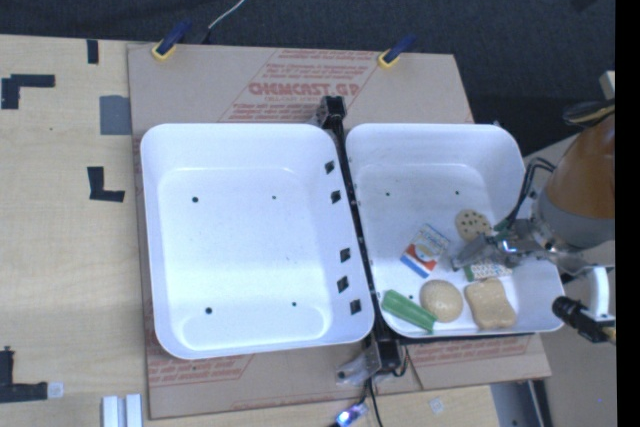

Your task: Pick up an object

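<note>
The gripper (pixel 487 253) is lowered into the right bin (pixel 420 140) near its right edge; its jaw state cannot be told. Crowded along the bin's front edge are a tan block (pixel 490 304), a round bun (pixel 441 300) and a green piece (pixel 408 309), so a neighbour could be nudged instead of grasped.

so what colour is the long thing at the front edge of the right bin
Green: the long object lies beside a round tan one, clear in the camera view.

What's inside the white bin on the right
In the right white bin: green oblong piece, round tan ball, tan block, perforated disc, small packet. Gripper covers more.
</note>
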Robot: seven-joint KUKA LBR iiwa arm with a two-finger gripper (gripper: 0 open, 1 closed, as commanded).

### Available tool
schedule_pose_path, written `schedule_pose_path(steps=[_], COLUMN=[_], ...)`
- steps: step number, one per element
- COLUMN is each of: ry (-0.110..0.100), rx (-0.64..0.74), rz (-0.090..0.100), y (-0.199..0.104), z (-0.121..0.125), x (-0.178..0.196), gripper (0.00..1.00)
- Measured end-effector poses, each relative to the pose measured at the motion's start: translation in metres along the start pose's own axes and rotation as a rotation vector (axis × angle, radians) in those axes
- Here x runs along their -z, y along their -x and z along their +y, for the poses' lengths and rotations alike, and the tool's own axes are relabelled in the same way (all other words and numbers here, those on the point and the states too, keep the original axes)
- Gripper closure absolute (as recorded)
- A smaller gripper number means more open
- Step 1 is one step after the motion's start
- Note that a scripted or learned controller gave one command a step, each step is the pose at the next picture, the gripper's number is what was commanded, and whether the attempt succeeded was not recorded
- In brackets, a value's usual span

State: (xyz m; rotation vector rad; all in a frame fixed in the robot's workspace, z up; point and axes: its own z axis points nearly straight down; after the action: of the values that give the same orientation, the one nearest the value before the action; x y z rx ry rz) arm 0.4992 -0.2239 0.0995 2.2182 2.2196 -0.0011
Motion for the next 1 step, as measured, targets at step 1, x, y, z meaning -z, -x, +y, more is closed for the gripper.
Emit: schedule_pose_path(steps=[1], ry=[0.001], rx=[-0.001], rz=[-0.003], y=[0.0024], z=[0.0187], x=[-0.0122], gripper=[0.0])
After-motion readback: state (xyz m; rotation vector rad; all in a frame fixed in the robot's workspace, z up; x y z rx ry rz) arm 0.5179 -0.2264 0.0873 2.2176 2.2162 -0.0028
